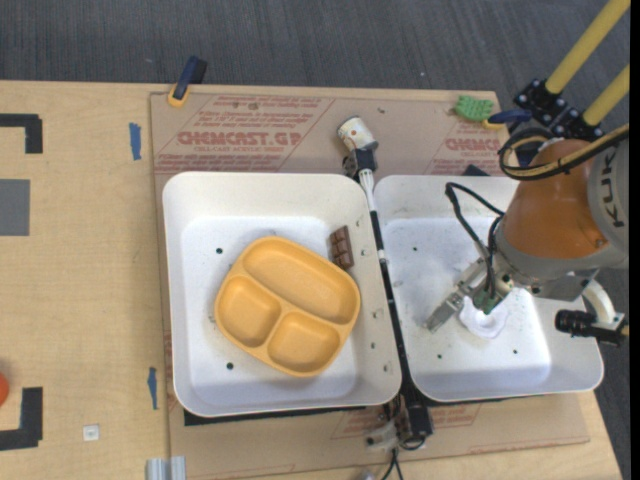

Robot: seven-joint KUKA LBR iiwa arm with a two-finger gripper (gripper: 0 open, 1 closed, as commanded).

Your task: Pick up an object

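The grey two-finger gripper (462,306) is low in the right white plastic bin (570,363), just beside a small white object (484,320); its grip cannot be judged. Nothing looks lifted yet.

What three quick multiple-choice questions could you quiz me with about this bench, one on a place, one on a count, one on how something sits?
1. Where does the yellow tray lie?
A. Left bin
B. Right bin
C. On the cardboard

2. How many compartments does the tray have?
A. Two
B. Three
C. Five

3. How is the end effector placed?
A. Above the left bin
B. Off the bench
C. Low inside the right bin

Answers:
1 A, it rests on the left bin floor.
2 B, one long section and two smaller ones.
3 C, its tip is by a small white object.
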